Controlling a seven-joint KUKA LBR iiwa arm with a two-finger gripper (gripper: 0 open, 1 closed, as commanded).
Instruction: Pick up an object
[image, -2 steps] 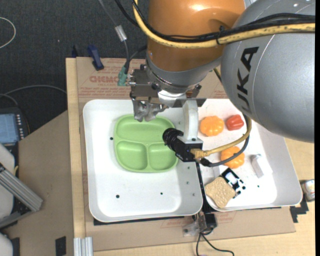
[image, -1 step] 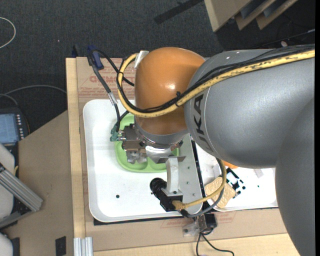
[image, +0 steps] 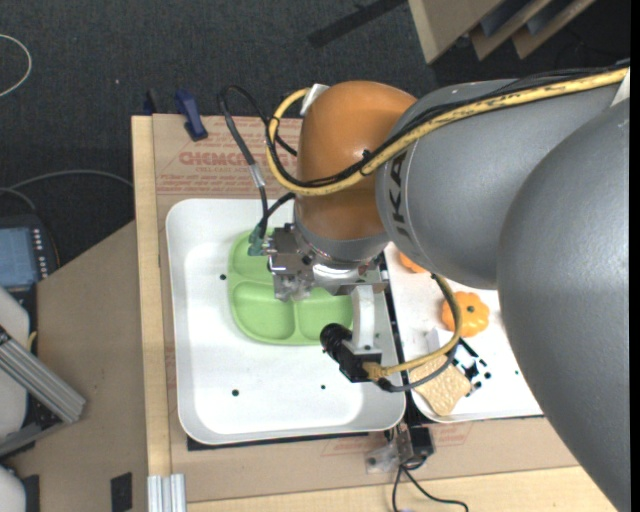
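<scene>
Object: a green divided tray (image: 262, 305) lay in the left bin (image: 200, 330), directly under the tool (image: 292, 280), likely the chosen target.
Tool: its grip state could not be told, the wrist hiding it.
Arm: the orange band (image: 345, 160) stood above the tool, suiting a vertical approach.
Beyond: an orange toy (image: 470, 315) and a cracker (image: 445, 388) lay right of the tool, in the other bin (image: 500, 400).

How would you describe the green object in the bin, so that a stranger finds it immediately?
Start at the left white bin, the one under the arm's orange band. In its upper middle lies a light green divided plate, partly covered by the wrist. It is the sole green thing there; the right bin's items are orange or tan.
</scene>
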